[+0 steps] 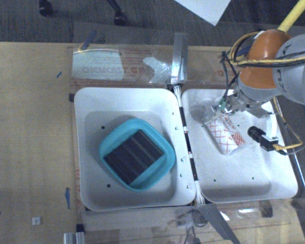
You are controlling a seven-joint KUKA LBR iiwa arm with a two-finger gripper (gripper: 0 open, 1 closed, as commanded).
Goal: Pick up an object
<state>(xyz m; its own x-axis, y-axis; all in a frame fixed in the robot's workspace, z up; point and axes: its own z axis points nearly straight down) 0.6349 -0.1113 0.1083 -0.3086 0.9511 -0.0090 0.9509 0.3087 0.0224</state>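
Counting one packet, one container.

I've got one fixed cam, mounted above the tabletop, looking down at a slant, far enough back to fit both white bins: left bin mid-frame, right bin beside it. Top of frame catches dark floor w/ chair legs beyond the far edge. Arm enters from the right.
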